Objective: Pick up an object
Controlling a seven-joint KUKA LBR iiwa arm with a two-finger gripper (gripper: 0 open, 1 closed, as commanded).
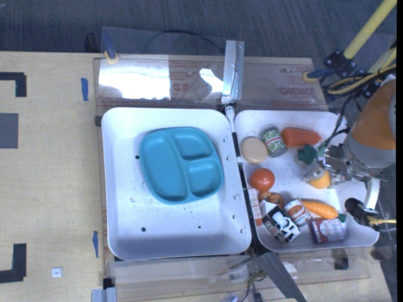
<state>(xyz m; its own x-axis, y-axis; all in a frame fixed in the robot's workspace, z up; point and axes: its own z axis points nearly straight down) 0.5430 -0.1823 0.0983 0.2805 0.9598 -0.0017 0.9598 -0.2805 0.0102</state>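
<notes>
1. Camera view, step in hand: the arm (378,128) reaches in from the right, and its gripper (327,165) hangs low over the right bin (286,119), just above a yellow piece (319,180) and beside a green piece (306,154). This looks like the approach or descent of a pick, and nothing is visibly lifted.
2. Pincer state: I cannot tell whether it is open or closed, because the wrist hides it.
3. Next move, as a judgement: it needs a straight drop onto one target, likely the yellow piece, without nudging its close neighbours.
4. Right bin holds the candidates: an egg (254,150), a can (274,141), a red pepper (300,136), a tomato (262,179), a carrot (321,209), a cow toy (281,224) and a dark jar (326,231), crowded toward the near edge.
5. Left bin (126,200) holds a blue tray (181,164) with three compartments.
</notes>
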